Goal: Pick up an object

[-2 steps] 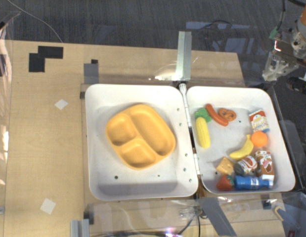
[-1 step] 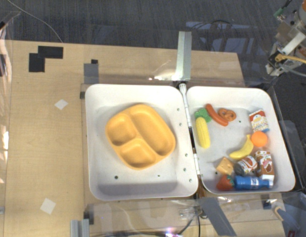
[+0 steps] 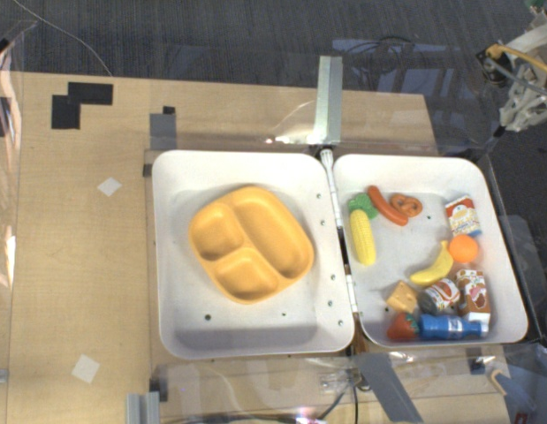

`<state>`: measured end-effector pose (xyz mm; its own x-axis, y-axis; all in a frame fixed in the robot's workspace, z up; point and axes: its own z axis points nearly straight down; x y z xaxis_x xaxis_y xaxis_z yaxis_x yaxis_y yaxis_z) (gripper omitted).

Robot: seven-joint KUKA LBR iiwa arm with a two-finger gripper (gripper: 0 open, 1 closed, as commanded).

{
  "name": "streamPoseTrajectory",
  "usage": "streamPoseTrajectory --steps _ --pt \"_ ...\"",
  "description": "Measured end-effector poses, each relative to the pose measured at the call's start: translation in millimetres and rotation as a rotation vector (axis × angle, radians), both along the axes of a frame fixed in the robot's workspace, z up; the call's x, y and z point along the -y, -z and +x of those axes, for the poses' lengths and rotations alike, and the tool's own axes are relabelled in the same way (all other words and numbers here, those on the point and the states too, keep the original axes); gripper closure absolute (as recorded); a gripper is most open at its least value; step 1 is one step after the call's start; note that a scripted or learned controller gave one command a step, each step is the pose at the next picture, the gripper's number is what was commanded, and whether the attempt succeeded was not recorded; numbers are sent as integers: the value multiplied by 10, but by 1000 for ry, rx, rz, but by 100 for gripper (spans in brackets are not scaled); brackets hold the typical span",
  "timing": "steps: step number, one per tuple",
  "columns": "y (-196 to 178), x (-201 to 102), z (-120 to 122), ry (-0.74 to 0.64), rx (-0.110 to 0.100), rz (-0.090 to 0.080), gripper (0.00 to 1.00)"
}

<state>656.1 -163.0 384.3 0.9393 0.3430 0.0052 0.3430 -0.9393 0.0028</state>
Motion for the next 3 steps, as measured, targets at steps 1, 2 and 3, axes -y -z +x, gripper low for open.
streamPoseTrajectory --steps 1,2,3 --pt "109 427 -52 142 -3 1 100" --pt "22 425 -397 144 -2 2 100" --pt "-235 411 26 140 -1 1 100"
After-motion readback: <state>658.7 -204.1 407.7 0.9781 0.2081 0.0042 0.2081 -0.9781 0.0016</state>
